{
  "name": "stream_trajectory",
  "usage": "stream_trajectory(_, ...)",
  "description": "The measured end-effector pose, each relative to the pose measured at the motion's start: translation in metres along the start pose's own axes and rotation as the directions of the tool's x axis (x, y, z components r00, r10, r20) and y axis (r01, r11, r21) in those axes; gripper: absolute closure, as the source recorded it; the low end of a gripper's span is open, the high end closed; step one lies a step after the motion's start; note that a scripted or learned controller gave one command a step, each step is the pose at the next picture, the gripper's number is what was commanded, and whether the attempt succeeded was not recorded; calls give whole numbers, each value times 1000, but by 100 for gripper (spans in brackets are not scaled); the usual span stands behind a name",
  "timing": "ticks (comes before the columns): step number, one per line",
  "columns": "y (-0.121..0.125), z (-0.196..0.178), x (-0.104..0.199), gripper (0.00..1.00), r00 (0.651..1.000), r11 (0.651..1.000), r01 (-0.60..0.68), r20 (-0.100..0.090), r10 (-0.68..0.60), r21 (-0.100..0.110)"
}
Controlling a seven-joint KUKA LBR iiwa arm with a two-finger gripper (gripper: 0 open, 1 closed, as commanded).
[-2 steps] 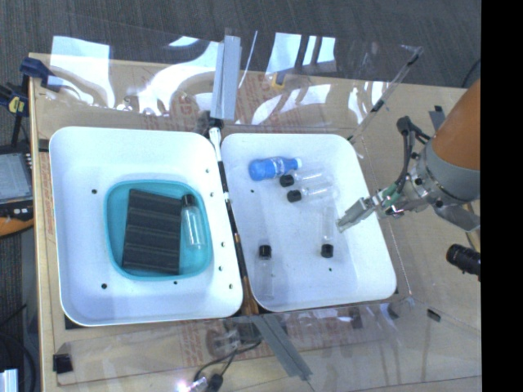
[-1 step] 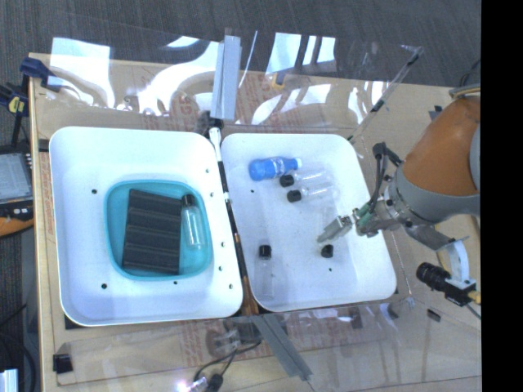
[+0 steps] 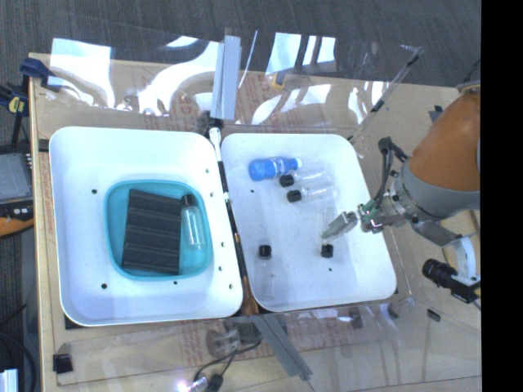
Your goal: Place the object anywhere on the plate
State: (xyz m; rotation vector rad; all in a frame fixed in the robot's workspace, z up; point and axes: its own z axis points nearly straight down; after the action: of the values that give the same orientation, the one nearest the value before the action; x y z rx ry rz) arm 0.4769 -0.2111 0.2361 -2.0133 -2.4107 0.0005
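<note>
Plate (image 3: 116,219): teal, in the left bin (image 3: 69,162), bearing a black ribbed block (image 3: 153,231) and a clear bottle (image 3: 193,223) with a black cap lying along the block's right edge.
Right bin (image 3: 372,260): holds a blue-capped clear bottle (image 3: 273,167), another clear bottle (image 3: 312,192) that is hard to make out against the white, and small black caps (image 3: 265,251).
Gripper (image 3: 333,227): low over the right bin's right side, near a black cap; the view does not show whether the claw is apart or together.
Arm (image 3: 445,149): cut off at the right.
Writing: none legible.

Bench (image 3: 122,349) with two white bins (image 3: 73,219)
</note>
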Motion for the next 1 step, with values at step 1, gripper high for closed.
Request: stream_trajectory(1, 0, -64, 0, 0, 998, 998, -61, 0, 61, -1)
